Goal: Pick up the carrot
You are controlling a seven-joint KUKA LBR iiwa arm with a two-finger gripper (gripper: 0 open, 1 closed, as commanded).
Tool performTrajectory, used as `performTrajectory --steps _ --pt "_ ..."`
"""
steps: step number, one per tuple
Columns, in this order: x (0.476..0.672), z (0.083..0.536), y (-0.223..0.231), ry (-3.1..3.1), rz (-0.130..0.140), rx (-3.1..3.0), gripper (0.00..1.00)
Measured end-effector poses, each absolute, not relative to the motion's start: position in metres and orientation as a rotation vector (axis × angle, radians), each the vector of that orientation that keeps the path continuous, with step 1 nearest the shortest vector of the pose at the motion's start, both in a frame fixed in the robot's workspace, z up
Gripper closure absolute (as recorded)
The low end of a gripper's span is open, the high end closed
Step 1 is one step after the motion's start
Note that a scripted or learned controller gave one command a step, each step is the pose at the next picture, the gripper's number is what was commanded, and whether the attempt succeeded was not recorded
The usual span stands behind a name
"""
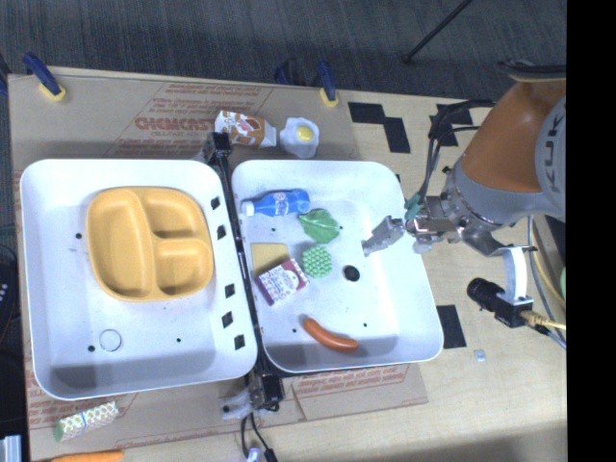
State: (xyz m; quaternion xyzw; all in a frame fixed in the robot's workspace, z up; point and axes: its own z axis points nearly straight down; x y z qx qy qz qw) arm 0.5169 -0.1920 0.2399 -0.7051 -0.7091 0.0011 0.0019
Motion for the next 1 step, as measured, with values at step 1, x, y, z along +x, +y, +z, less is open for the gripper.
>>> performTrajectory --steps 1 --pt "0.4855 0.1046 -0.1154 -2.134 0.005 -2.295 0.0"
